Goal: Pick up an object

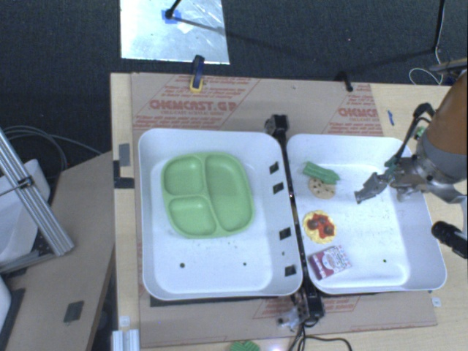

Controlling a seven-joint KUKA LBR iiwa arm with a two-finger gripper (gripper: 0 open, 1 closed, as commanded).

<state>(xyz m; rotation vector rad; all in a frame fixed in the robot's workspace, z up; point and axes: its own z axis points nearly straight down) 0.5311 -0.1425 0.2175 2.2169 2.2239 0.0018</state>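
The right bin (409, 269) holds a green piece (321, 172), a round cookie (320, 188), a small pizza-like disc with red topping (319, 226) and a red and white packet (330, 261). My gripper (369, 188) hangs over the right bin's middle, reaching in from the right. It is to the right of the cookie and apart from it. Nothing shows between its fingers. The grey arm (439, 170) fills the bin's right edge.
The left bin (153, 269) bears a green divided plate (207, 194) with three compartments. A black hinge strip (291, 218) runs between the bins. A shiny metal sheet (174, 20) lies beyond the bench at the back.
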